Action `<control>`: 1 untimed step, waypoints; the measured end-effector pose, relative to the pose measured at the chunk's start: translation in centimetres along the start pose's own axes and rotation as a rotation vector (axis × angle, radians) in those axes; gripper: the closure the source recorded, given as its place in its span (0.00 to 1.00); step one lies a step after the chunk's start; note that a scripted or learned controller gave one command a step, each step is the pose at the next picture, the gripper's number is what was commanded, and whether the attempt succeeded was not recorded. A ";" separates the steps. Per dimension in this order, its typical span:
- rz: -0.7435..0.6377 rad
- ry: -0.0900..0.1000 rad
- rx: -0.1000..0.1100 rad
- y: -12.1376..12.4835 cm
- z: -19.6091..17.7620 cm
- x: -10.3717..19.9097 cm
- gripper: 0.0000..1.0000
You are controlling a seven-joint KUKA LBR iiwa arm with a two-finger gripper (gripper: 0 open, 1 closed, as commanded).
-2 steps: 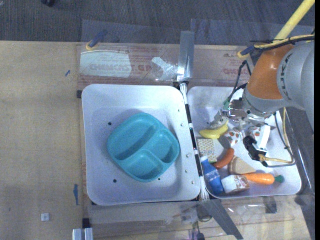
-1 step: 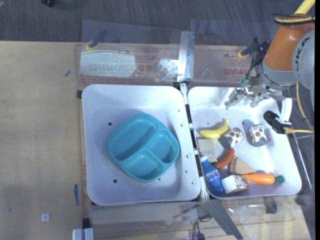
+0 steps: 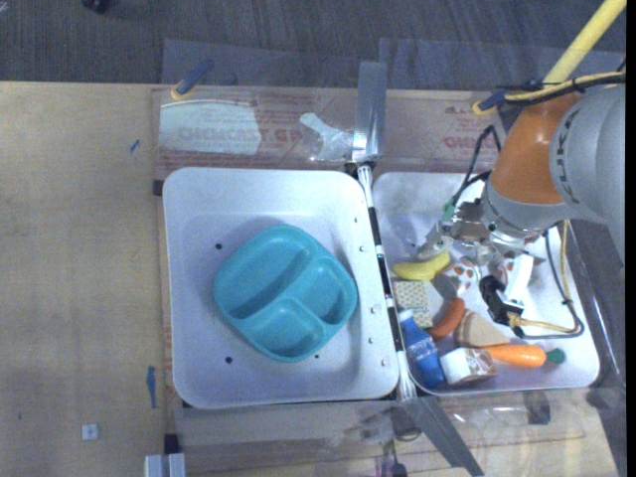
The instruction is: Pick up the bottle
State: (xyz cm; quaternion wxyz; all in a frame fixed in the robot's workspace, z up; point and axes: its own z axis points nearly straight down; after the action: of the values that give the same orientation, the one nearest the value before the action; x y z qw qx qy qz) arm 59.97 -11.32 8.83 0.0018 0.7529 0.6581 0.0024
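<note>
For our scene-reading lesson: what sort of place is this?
Likely a robot lab's test bench: a grey-and-orange arm reaches over the right bin of toy food, beside a left bin holding a blue tray.

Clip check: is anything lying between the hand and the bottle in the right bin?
Yes. The hand hovers over the far half of the right bin; the blue bottle lies along its near left wall. Between them lie a banana, a tan patterned piece and an orange sausage.

Robotics lab: grey arm [image 3: 596, 147] over white bins [image 3: 189, 217] on a wooden bench [image 3: 79, 266]; taped plastic sheeting [image 3: 209, 122], carpet [image 3: 298, 8].
</note>
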 end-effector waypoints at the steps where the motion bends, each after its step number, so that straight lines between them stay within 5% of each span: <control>1: -0.023 0.000 0.009 -5.7 -0.7 -5.9 0.00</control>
State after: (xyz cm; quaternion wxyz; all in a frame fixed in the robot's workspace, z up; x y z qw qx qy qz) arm 53.53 -16.36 9.51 -0.0017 0.7453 0.6668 -0.0004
